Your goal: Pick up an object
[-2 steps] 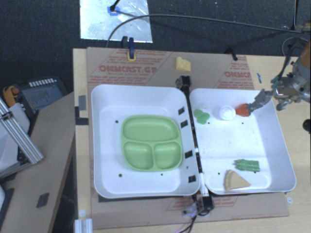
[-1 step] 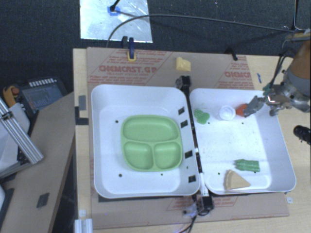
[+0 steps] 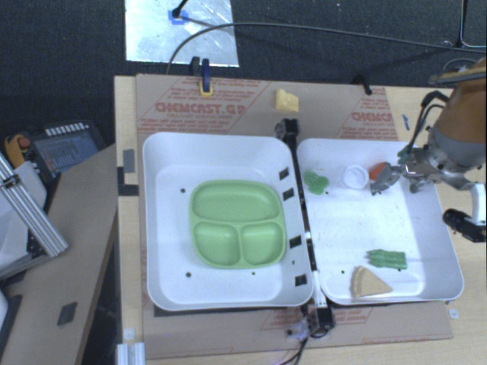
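**A:** Where was the arm (image 3: 464, 120) at that moment?

**B:** At the right edge, grey with its orange band, reaching over the right bin (image 3: 335, 226). The gripper (image 3: 396, 175) hung above that bin's far right corner, just beside a small orange object (image 3: 377, 171) and a white round cap (image 3: 354, 177).

**A:** Were the jaws gripping anything?

**B:** Nothing could be seen between them — and whether they stood open or closed could not be told from this slant.

**A:** What else lay in that bin?

**B:** A light green lump (image 3: 316, 182) near the far left corner, a dark green piece (image 3: 387, 259) toward the near right, and a tan wedge (image 3: 368, 283) just in front of it. All of them rested on the bin floor, apart from one another.

**A:** And the left bin (image 3: 163, 204)?

**B:** It carried a pale green divided tray (image 3: 237, 224) with three compartments, lying flat in the middle.

**A:** Anything outside the bins?

**B:** A yellow block (image 3: 287, 100) sat on the cardboard sheet (image 3: 228, 105) covering the worktop, behind the bins — and a yellow and blue clamp (image 3: 205, 77) pinned the sheet's far edge.
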Available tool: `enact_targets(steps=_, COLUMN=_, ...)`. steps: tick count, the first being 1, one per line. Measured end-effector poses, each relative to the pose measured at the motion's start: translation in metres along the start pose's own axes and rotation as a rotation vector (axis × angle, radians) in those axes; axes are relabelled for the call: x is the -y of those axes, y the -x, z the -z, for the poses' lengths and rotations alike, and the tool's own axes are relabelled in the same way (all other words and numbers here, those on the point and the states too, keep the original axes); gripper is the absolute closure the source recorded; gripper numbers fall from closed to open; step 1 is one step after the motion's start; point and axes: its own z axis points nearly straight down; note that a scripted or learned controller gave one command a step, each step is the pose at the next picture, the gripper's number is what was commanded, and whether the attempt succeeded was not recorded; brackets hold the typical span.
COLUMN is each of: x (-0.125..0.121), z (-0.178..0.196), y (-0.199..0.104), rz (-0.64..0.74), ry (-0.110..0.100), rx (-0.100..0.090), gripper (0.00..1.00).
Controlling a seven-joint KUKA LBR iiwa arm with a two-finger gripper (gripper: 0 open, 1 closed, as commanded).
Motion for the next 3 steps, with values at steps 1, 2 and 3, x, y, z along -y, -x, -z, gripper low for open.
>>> enact_targets(steps=1, x=0.004, z=-0.042, y=0.001, rz=0.000, ry=0.000, rx=0.000, gripper=0.00)
enact_targets(steps=2, x=0.002, z=-0.029, y=0.002, rz=0.001, ry=0.007, rx=0.002, gripper=1.00)
enact_targets(steps=3, x=-0.003, z=0.015, y=0.002, rz=0.002, ry=0.009, rx=0.002, gripper=1.00)
